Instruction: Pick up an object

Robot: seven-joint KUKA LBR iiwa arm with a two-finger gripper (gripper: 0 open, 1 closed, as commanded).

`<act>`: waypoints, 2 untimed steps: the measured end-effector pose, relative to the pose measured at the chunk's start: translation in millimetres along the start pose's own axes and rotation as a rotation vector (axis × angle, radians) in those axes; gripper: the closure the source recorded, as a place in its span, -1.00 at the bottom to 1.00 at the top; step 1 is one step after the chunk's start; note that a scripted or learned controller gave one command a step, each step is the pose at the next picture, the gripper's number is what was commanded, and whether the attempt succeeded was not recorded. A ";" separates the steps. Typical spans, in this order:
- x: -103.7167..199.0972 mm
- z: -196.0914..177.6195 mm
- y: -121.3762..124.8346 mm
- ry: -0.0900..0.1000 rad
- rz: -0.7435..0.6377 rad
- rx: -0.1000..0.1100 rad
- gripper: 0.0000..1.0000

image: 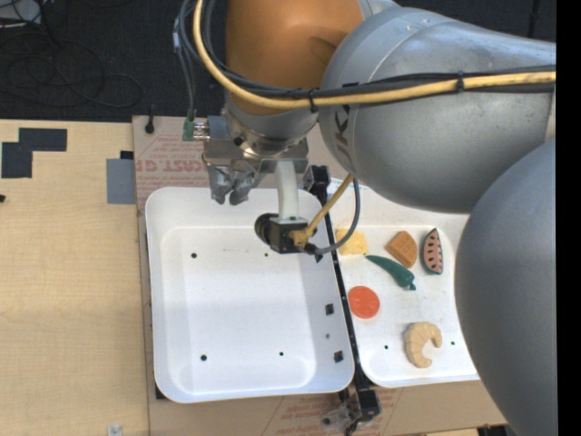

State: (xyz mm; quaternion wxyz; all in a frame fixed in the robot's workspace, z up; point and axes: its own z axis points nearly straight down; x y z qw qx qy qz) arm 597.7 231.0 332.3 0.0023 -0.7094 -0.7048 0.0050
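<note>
Gripper (232,189): above the back rim of the left bin (236,316); I cannot tell if it is apart or together.
Croissant (422,344): my target, in the right bin (390,371), near the front.
Handling: I judge it light, stiff and a little slippery; take it across the thick middle.
Hidden: the yellow piece (354,242) is partly covered; the arm (436,134) cuts off the right bin's far side.

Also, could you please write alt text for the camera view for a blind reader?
A grey robot arm reaches in from the right and hangs above the far rim of the left white bin. The right bin holds a yellow wedge, brown slice, watermelon slice, green pepper, red disc and croissant.
</note>
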 end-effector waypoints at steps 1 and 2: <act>-0.2 0.3 0.1 0.000 0.000 0.000 -1.00; -1.1 -9.2 0.3 -0.001 0.000 0.003 1.00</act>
